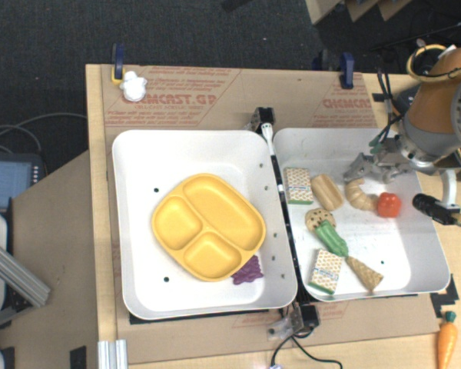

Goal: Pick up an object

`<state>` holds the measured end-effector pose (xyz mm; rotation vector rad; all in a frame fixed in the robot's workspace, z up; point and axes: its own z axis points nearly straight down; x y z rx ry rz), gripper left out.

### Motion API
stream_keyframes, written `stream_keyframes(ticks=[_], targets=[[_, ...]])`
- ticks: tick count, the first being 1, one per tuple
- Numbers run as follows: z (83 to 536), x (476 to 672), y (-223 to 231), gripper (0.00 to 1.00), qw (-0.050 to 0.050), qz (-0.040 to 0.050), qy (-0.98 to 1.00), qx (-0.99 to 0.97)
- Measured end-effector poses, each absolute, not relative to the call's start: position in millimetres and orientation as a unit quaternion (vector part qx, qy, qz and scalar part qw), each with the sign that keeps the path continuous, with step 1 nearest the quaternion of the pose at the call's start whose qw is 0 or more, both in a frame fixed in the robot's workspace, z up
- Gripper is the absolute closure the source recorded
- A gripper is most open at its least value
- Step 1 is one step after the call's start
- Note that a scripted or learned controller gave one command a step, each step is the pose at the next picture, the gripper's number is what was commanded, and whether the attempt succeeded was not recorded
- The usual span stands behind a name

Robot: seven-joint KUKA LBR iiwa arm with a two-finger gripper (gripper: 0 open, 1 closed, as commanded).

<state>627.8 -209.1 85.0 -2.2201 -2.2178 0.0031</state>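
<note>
Overhead, the gripper point(374, 167) hangs low over the far part of the right bin point(426, 271), and whether it is released or clenched cannot be told from this angle; nothing is seen in its grasp. Just beneath it and slightly nearer the camera lies a pale pastry point(359, 196), judged the likeliest thing to be picked. It looks like a light, rigid toy with a curved, smooth surface that could slip, so a hold across its narrow middle would probably serve better than one at its tapered ends. A red tomato point(389, 204) sits just beside the pastry on the arm's side and may roll if nudged. A tan bread roll point(326, 192) lies on the pastry's other side. Farther from the gripper in the same bin are a printed packet point(298, 184), a round biscuit point(319, 219), a green vegetable point(332, 239), a second packet point(327, 271) and a cone point(365, 274). Well apart from the gripper, the left bin point(134, 175) holds a yellow divided plate point(207, 225), with a purple bunch of grapes point(248, 270) touching its near edge.
</note>
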Motion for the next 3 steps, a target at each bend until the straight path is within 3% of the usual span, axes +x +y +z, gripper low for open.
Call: stream_keyframes(ticks=[1,2,3], targets=[[96.0,630.1,-209.1,1.00,-0.001,-0.0005,-0.707,-0.707],[95.3,629.8,-209.1,0.00,-0.001,-0.0003,-0.707,-0.707],[84.5,580.5,-213.6,0.00,0.003,-0.0006,-0.707,-0.707]])
